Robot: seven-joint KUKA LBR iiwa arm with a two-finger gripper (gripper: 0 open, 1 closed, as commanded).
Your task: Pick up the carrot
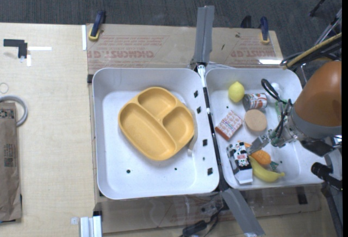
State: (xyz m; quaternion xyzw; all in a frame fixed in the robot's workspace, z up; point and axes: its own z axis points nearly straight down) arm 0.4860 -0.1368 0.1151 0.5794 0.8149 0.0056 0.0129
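Observation:
The carrot (261, 157) is a small orange piece with a green tip, lying near the front of the right bin (291, 81). It rests against the top of a yellow banana (266, 174). My gripper (267, 141) comes in from the right and sits just above and behind the carrot, very close to it or touching it. The arm's grey body and orange band (325, 94) cover the bin's right side.
The right bin also holds a lemon (236, 91), a small can (255, 101), a tan round disc (255, 120), a red and white box (229, 124) and a black and white packet (239, 158). A yellow divided plate (156, 122) lies in the left bin (109, 138).

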